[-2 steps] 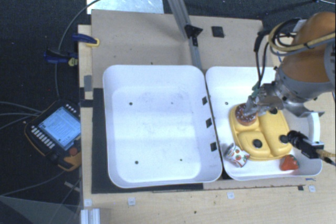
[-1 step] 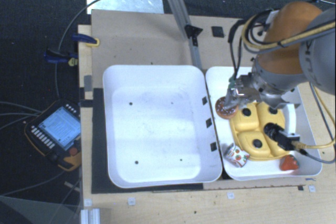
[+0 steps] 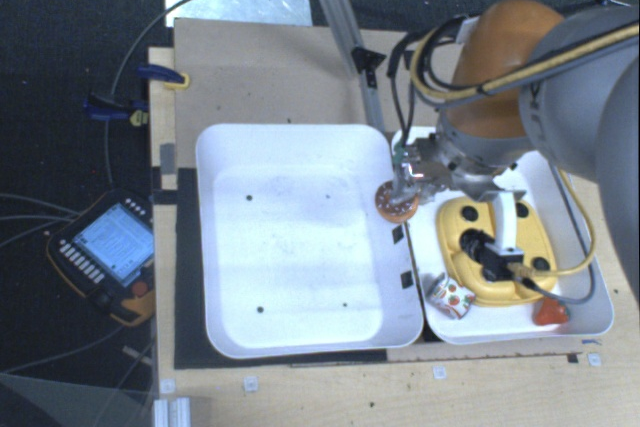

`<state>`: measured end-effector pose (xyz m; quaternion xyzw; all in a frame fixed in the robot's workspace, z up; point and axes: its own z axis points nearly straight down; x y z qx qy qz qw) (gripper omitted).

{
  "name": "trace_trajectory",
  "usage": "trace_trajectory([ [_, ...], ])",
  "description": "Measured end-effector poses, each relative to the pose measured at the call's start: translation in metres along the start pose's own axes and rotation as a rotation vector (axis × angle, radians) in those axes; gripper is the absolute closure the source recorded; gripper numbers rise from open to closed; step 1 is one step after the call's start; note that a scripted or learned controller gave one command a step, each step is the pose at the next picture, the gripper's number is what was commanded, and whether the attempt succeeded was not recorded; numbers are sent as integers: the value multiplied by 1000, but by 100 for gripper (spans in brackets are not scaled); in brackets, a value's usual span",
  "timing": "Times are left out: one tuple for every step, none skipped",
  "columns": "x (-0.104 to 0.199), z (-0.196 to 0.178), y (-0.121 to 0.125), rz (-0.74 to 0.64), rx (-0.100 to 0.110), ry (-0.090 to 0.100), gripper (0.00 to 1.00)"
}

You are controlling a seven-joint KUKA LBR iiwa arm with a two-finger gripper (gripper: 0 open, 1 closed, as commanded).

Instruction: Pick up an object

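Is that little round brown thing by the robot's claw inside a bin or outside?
Cannot tell for sure. The round brown object shows right over the rims where the left bin and right bin meet, below the gripper.

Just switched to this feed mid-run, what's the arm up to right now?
The arm is reaching in over the right bin, with its gripper at the divide between the two bins. A small round brown object sits right below the gripper, at the rim; whether it is gripped is unclear. A yellow toy, a small patterned item and a red piece lie in the right bin.
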<state>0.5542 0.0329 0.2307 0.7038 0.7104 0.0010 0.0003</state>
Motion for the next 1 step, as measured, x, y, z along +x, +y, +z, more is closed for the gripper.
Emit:
trace_trajectory([
  [56,-9,16,-2,-2,2,100],
])
